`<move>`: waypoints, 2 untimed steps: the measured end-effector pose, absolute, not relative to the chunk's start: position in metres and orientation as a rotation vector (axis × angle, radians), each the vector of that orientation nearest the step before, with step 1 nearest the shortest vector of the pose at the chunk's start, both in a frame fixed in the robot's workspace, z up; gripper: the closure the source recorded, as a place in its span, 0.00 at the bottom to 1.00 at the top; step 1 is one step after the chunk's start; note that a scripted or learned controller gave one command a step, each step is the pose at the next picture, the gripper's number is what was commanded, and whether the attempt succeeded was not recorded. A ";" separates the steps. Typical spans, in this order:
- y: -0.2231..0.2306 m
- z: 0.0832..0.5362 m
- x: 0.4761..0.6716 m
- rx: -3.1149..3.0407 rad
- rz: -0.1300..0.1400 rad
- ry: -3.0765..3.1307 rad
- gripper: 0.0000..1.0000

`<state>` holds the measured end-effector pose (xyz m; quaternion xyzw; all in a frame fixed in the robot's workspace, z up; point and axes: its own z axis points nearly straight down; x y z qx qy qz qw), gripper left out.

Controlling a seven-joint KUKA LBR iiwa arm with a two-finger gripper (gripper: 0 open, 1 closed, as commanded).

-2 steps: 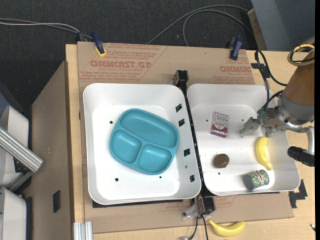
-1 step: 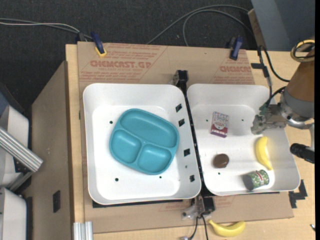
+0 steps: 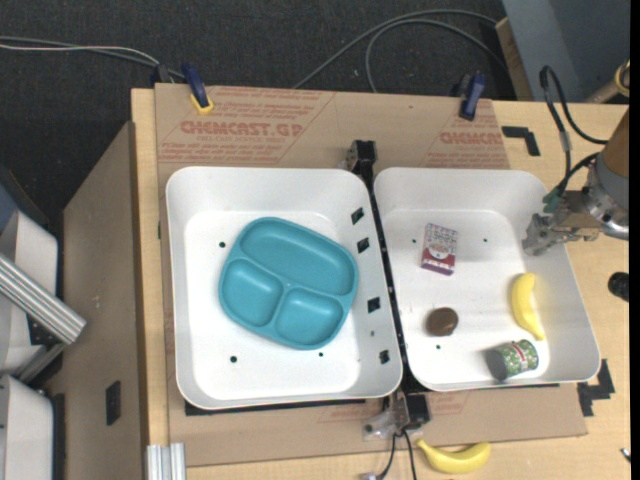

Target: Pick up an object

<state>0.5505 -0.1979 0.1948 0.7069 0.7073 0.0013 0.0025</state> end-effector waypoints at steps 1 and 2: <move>-0.202 0.260 0.554 2.213 0.006 2.217 1.00; -0.201 0.277 0.555 2.217 0.003 2.221 1.00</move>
